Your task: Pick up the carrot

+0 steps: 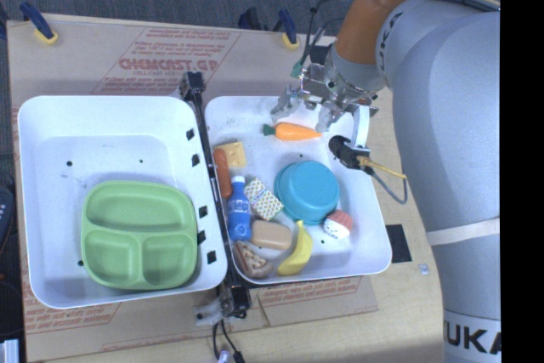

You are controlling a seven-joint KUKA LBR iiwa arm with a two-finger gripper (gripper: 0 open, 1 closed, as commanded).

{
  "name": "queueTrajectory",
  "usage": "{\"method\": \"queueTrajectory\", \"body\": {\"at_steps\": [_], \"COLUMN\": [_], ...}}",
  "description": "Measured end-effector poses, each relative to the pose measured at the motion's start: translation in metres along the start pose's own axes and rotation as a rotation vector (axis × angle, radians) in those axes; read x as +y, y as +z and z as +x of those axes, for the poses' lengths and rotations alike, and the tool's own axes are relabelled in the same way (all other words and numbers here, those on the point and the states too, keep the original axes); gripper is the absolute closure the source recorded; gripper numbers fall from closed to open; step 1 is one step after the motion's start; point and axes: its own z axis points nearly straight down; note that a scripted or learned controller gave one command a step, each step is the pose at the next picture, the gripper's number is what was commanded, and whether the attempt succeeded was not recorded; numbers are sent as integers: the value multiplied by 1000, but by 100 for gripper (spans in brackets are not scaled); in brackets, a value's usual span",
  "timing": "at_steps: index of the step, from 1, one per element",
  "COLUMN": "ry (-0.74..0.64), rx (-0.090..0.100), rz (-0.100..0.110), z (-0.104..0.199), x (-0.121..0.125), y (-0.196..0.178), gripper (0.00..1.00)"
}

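Metal two-finger gripper (316,104) hangs with its fingers spread open, holding nothing, over the far edge of the right white plastic bin (367,208). One orange toy carrot (293,131) with a green tip lies flat just below the fingers, near that far edge. Two bins sit side by side. The right bin also holds one blue round bowl (308,190), one yellow banana (297,248) and one small blue bottle (239,209). The left bin (51,132) holds one green tray with three parts (140,235).

Red "CHEMCAST GP" print on the cardboard sheet (161,55); "KUKA" on the arm's base (472,340)
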Motion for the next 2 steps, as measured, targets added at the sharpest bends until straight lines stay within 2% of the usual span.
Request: {"method": "queueTrajectory", "body": {"at_steps": [1, 2], "ry": [-208, -483], "rx": [0, 0], "rz": [3, 5], "z": [-14, -46], "x": [-43, 8], "y": [72, 72], "gripper": [0, 0]}}
